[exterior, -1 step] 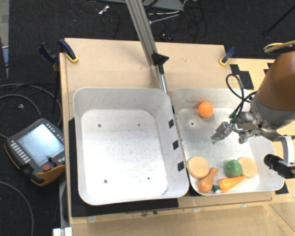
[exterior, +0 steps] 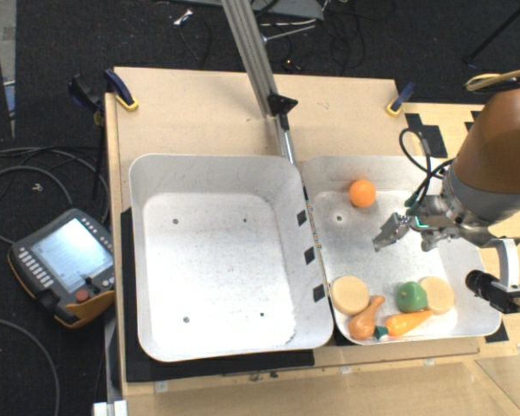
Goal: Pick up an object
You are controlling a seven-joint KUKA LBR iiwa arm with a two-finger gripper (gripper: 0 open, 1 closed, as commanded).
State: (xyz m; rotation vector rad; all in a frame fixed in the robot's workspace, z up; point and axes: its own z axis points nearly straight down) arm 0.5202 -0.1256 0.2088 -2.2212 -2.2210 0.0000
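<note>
- You are looking down on a pale wooden worktop that carries two shallow white plastic bins side by side.
- The left white bin takes up the middle of your view; the right white bin touches it along a shared edge.
- The grey arm with its orange band comes in from the right, over the right bin's right side.
- The two-finger gripper hangs over the middle of the right bin, pointing left. You can see one dark finger slanting down and left and another to its right; the jaws stand a little apart, with nothing between them.
- A small round orange ball lies toward the far side of the right bin, left of and beyond the gripper, clearly apart from it.
- Along the near side of the right bin you have a cluster of toy foods: a flat round tan disc at the left, an orange-tan drumstick-shaped piece just below it, a long orange carrot-shaped piece beside that, a round green piece above the carrot, and a pale yellow round piece touching the green one on its right.
- The cluster sits nearer to you than the gripper, none of it touching the jaws.
- A grey metal pole slants from the far edge down to the seam between the bins.
- On the dark floor to the left of the worktop lies a handheld control pendant with a lit screen, with black cables around it.
</note>
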